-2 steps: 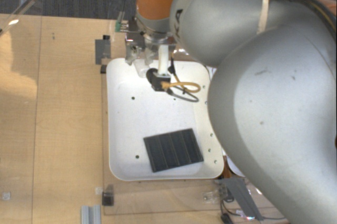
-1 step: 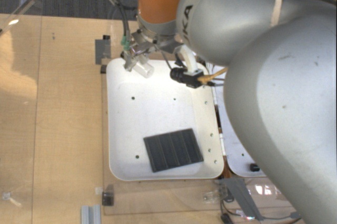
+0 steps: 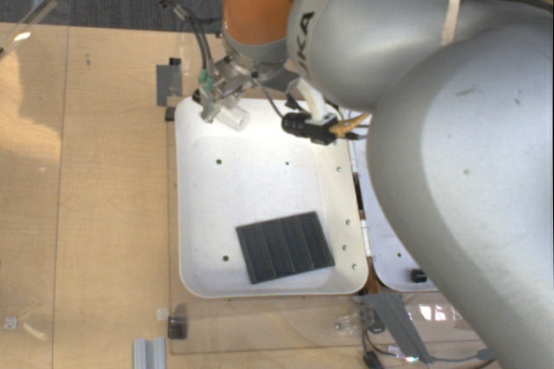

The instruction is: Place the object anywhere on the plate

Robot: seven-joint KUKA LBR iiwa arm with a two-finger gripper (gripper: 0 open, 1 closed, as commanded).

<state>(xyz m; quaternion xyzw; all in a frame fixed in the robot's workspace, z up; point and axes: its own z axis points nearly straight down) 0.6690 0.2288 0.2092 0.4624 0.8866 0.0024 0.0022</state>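
The claw [image 3: 221, 103] hangs at the bin's [image 3: 199, 211] eleven o'clock; its grip I cannot tell. Plate [image 3: 286, 248] at five o'clock looks bare, placing undone.

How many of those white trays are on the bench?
2. One white tray lies in the middle, with a dark ribbed plate in its near part. The second tray sits to its right, mostly hidden under the grey arm.

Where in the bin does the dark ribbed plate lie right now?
In the camera view, the dark ribbed plate lies flat in the left white bin, near its bottom edge and toward its lower right corner.
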